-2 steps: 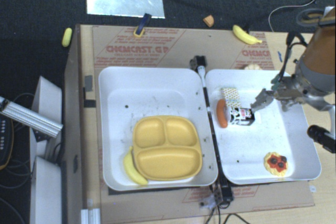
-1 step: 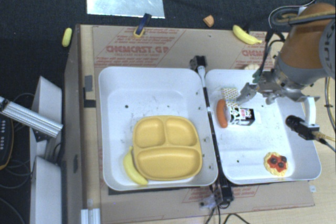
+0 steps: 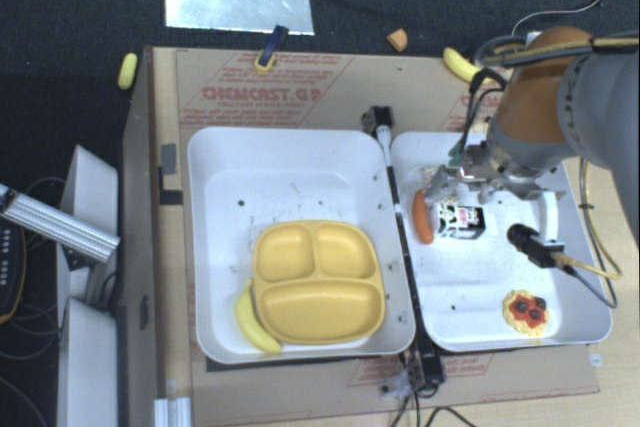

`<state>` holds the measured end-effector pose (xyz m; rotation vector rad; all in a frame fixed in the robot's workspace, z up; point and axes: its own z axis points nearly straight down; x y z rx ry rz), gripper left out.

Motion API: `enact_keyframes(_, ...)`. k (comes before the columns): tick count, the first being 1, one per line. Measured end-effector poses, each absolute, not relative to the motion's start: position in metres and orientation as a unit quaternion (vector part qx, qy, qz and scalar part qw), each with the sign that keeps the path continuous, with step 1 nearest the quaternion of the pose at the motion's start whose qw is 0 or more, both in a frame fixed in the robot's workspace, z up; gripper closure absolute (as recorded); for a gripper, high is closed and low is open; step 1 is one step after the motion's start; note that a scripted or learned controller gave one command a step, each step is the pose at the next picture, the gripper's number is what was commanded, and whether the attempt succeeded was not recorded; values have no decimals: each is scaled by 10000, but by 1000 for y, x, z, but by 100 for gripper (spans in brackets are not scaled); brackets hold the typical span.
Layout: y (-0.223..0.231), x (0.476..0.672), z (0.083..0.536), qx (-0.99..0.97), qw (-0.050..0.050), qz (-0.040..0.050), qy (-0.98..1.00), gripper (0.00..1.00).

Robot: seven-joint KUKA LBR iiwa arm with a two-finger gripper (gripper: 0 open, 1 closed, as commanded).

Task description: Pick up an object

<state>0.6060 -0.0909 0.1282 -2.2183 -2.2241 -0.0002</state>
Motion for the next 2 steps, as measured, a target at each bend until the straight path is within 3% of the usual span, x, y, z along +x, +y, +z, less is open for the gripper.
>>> enact_keyframes(1, -92, 616, 91, -7064, -42, -46, -7078, 0)
enact_keyframes(2, -93, 616, 99, -7063, -45, -36, -7079, 100)
